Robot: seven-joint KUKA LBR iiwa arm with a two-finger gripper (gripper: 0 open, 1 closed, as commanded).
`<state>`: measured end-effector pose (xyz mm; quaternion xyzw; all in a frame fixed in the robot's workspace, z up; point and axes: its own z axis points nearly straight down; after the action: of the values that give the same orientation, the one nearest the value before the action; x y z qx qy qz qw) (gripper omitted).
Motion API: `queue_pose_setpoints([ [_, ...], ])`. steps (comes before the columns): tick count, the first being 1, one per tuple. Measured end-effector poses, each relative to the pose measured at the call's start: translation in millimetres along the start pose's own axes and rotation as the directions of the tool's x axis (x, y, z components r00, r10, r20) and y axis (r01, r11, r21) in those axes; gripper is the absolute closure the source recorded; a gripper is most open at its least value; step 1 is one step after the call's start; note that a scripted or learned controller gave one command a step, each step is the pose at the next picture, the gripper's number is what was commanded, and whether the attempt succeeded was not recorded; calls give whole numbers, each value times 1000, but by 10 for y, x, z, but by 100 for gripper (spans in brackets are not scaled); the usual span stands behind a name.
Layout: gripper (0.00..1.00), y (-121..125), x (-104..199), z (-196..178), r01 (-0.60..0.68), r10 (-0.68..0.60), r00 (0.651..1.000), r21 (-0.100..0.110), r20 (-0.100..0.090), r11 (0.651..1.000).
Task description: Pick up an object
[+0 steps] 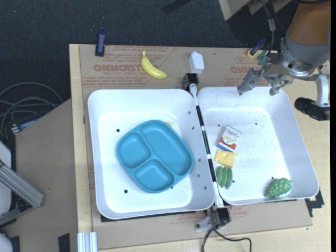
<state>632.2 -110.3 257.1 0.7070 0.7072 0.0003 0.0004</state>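
Near right bin's [294, 121] left wall, green pepper [224, 177] lengthwise front-to-back.

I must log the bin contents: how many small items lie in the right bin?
4. A small carton, a yellow block just below it, a green vegetable near the divider, and green grapes at the lower right of the right bin. Nothing looks hidden.

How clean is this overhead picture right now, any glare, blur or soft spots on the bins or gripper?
Camera view: even lighting; the two white plastic bins look bright but keep detail; the blue divided plastic tray is sharp with a faint shadow; the grey two-finger gripper looks slightly soft at the top right.
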Motion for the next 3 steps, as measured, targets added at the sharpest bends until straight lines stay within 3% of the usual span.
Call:
queue_pose_setpoints([
  [1,0,-544,127,1303,-1,1,1000,4,-1,1000],
  [2,0,-626,174,1730,-1,1,1000,4,-1,1000],
  [3,0,-1473,93,1730,-2,2,1000,4,-1,1000],
])
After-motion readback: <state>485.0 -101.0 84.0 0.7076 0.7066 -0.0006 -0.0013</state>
